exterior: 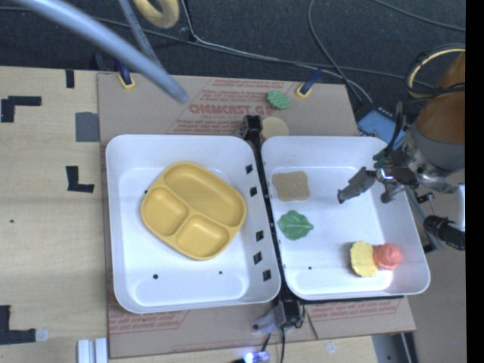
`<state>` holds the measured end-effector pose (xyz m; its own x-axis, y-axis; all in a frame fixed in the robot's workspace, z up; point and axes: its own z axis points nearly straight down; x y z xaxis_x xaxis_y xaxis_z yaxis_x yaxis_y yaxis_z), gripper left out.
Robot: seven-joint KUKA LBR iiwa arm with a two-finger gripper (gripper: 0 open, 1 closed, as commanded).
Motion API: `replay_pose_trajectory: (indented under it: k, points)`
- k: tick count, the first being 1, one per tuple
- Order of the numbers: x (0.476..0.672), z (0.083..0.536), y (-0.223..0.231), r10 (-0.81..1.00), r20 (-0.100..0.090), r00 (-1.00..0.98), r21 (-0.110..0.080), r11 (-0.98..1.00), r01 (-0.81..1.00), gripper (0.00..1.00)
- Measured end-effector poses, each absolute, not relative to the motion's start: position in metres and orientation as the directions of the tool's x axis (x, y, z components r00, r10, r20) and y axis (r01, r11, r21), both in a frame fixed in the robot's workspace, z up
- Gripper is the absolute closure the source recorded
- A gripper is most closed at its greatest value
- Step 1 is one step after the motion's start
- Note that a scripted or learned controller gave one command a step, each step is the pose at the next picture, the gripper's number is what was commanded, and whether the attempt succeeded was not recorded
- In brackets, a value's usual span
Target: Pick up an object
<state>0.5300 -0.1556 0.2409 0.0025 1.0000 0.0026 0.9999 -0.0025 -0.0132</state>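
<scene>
Two shallow white plastic bins sit side by side on the bench. The left bin (pixel 121 203) holds a yellow plastic plate with three compartments (pixel 193 210), lying askew near its middle, probably only as a place for things to land. The right bin (pixel 333 157) holds the pickable pieces, all well apart from the plate. The grey arm with its orange band (pixel 446 119) leans in over that bin's right rim, and its two-finger gripper (pixel 370 186) hangs above bare bin floor with the dark fingers splayed and nothing between them. Near the divider lie a flat tan square (pixel 290 186) and, just below it, a green leaf-shaped toy (pixel 295 224). A yellow lump (pixel 362 259) and a pink lump (pixel 389 256) touch in the near corner.
</scene>
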Motion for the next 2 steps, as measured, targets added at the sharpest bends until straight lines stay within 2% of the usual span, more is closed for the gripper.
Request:
replay_pose_trajectory:
  k: [1,2]
  points:
    - [0.532,0.247,-0.155,1.0,0.0,-0.002,-0.001,0.002,1.0,0.0]
    - [0.53,0.199,-0.146,1.0,0.0,-0.001,-0.005,0.001,1.0,0.0]
